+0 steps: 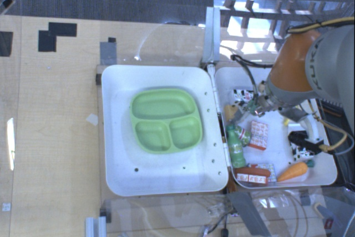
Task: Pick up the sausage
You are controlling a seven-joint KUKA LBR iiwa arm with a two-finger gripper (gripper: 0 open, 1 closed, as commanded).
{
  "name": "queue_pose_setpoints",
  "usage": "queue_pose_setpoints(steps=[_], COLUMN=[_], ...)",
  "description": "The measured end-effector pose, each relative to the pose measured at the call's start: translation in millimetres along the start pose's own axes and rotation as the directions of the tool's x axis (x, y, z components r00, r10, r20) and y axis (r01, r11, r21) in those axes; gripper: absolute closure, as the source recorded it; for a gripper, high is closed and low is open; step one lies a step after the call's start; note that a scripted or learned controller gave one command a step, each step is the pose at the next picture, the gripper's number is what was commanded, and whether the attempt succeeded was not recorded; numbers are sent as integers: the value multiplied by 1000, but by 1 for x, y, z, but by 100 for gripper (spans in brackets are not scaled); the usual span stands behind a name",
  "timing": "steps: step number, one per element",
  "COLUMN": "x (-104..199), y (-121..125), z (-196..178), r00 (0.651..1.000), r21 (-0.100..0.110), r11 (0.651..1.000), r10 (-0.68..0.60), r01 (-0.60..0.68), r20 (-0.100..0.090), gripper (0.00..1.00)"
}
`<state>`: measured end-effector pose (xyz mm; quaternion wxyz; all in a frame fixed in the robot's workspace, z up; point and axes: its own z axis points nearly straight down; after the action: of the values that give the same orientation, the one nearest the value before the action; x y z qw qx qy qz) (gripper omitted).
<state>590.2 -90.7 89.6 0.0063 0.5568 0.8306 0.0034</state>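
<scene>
The sausage (259,171), a short reddish-brown cylinder in a glossy wrapper, lies along the near edge of the right bin (324,177), between a green plastic bottle (236,145) and a smooth orange carrot (292,171). A flat red-and-white packet (258,135) sits farther in. The left bin (113,136) holds a matte green tray (166,120) with three rounded compartments. The arm (316,66) bends down from the right, its gripper (250,110) low over the bin's far left part; whether it is open or closed cannot be told.
</scene>
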Motion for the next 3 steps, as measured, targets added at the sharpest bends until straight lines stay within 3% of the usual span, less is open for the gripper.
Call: queue_pose_setpoints(steps=[1,2,3], x=[-73,-24,-21], y=[-70,-36,-2], z=[-1,-2,-4], r00=[999,994,991], r21=[3,-2,-5], r11=[999,994,991], r10=[39,113,135], r01=[-39,-113,-135], r20=[3,7,23], gripper=[0,0,0])
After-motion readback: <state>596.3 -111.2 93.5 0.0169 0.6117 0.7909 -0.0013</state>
